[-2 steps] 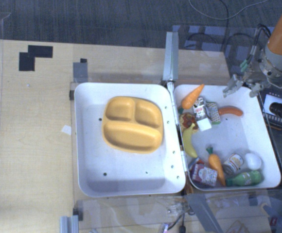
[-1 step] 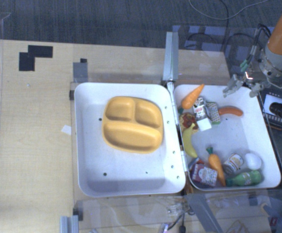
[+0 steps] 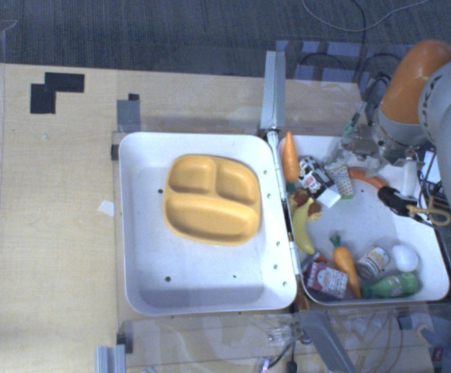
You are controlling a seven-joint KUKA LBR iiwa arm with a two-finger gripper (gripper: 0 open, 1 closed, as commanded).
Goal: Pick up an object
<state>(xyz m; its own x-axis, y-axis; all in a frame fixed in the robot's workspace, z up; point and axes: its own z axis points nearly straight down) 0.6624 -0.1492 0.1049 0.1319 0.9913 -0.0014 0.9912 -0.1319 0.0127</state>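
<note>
My gripper hangs low over the far part of the right bin, reaching in from the right. Just below and left of it lie a black-and-white spotted toy and a small grey-and-white piece. An orange carrot rests along the bin's left wall, and a short orange stick lies beside the gripper. I see nothing clearly held between its tips.
The right bin also holds a banana, a second carrot, a red packet, a tin can, a white egg and a green bottle. The left bin bears a yellow compartment plate.
</note>
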